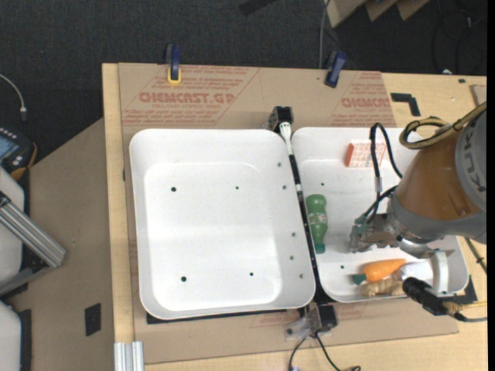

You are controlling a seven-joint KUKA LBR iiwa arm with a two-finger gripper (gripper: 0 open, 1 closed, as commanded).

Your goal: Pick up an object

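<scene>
So nearest the bottom edge of the frame, the right bin (332, 284) has an orange carrot-looking toy (384, 269) with something tan (380, 287) touching its lower side, lower right. Just above them the gripper (363, 234) hangs low over the bin floor; can't tell how it's set, too dark and blurry. Left of it a green bottle (316, 221) lies along the divider. Farther up, a pink-red box (360, 154) sits near the top wall. The left bin (155, 230) fills the middle-left.
</scene>
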